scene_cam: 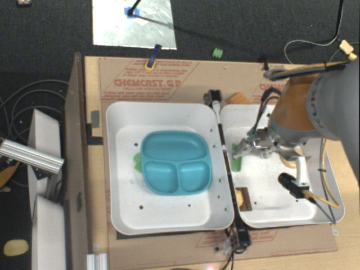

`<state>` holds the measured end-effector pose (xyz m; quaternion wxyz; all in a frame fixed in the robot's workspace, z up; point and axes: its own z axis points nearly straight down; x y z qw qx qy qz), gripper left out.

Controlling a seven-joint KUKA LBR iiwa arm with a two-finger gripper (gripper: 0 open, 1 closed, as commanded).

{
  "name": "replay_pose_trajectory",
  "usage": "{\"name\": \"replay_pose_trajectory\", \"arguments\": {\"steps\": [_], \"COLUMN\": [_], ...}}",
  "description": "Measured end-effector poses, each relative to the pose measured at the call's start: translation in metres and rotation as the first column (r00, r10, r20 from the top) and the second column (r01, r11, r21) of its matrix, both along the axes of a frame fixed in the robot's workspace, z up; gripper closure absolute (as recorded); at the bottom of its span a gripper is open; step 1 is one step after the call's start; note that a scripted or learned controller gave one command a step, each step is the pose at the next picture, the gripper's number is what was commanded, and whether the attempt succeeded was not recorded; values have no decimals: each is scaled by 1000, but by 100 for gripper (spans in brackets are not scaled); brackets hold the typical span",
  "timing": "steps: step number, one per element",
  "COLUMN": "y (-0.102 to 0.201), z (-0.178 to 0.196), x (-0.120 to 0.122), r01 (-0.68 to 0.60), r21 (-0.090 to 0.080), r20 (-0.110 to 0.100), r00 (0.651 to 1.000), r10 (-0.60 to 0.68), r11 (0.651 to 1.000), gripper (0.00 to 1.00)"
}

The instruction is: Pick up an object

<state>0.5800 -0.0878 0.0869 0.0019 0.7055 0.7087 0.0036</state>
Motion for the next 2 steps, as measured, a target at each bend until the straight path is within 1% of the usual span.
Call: {"name": "replay_pose_trajectory", "arguments": {"steps": [1,2], "y": [-73,0], "z": [9,-4], "x": [49,4], "r01": [6,-3], "r21": [-7,1], "r20": [2,-11], "r00": [1000,1000], "r10": [-6,3], "r11": [1000,1000], "gripper": [0,0]}}
